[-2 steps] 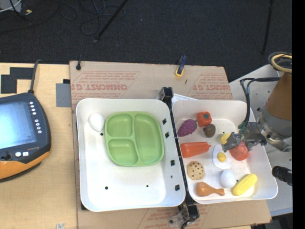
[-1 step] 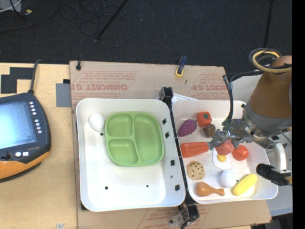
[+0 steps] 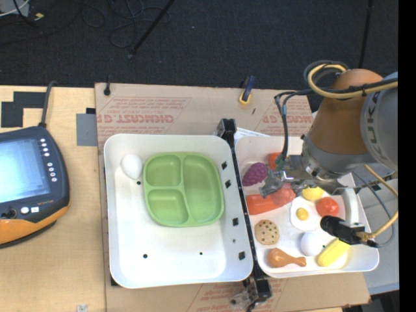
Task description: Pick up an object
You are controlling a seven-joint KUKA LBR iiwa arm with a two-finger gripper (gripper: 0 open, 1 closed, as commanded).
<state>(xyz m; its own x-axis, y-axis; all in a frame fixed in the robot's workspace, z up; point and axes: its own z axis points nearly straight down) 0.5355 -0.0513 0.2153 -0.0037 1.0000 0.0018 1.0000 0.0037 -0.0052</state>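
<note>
Several plastic toy foods [image 3: 296,223] crowd beneath the grey end effector [image 3: 276,182], poised low for picking; finger state unclear.

Teach pendant [image 3: 26,184] lying at left edge of worktop [image 3: 78,252], screen glowing pale. Cardboard sheet [image 3: 162,112] lying under both bins, printed lettering reading upside down. Yellow-and-blue clamp [image 3: 246,91] gripping cardboard's far edge. Black cables [image 3: 117,12] trailing over dark floor beyond worktop. Grey patch [image 3: 85,128] sitting just left of cardboard.
</note>
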